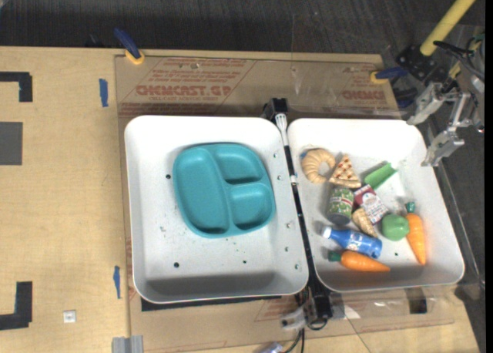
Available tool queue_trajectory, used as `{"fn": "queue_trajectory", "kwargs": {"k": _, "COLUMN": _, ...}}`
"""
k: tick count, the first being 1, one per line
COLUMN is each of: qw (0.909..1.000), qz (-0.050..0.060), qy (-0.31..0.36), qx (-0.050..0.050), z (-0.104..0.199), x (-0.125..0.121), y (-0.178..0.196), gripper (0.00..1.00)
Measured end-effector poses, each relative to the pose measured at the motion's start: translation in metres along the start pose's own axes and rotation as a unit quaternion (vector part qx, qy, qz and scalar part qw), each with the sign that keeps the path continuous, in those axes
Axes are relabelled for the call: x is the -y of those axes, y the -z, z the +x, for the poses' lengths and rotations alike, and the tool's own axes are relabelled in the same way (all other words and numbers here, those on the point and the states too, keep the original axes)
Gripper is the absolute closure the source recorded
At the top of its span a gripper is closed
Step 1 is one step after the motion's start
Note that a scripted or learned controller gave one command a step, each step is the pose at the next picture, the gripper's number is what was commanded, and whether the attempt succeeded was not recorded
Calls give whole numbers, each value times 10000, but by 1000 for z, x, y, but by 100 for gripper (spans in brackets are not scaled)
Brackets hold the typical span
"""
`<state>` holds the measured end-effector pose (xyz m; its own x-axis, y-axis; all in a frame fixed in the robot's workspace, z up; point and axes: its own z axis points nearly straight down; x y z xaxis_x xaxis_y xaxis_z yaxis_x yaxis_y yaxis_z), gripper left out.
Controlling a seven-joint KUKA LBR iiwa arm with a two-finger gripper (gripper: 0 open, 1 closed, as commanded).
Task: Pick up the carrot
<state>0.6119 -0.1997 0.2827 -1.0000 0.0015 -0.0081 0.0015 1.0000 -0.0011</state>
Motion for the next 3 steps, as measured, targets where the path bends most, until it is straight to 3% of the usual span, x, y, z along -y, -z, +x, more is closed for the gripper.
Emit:
{"fn": "queue_trajectory", "kwargs": {"k": 1, "qw": 9902, "qz": 13, "qy": 1396, "qx": 41, "z": 28, "x": 22, "y": -180, "gripper": 0}}
{"fn": "queue_trajectory", "kwargs": {"k": 2, "qw": 9513, "qz": -13, "qy": 3081, "qx": 17, "z": 112, "x": 19, "y": -193, "gripper": 0}}
{"fn": "queue_trajectory", "kwargs": {"k": 3, "qw": 9977, "qz": -13, "qy": 684, "qx": 14, "z": 120, "x": 21, "y": -193, "gripper": 0}}
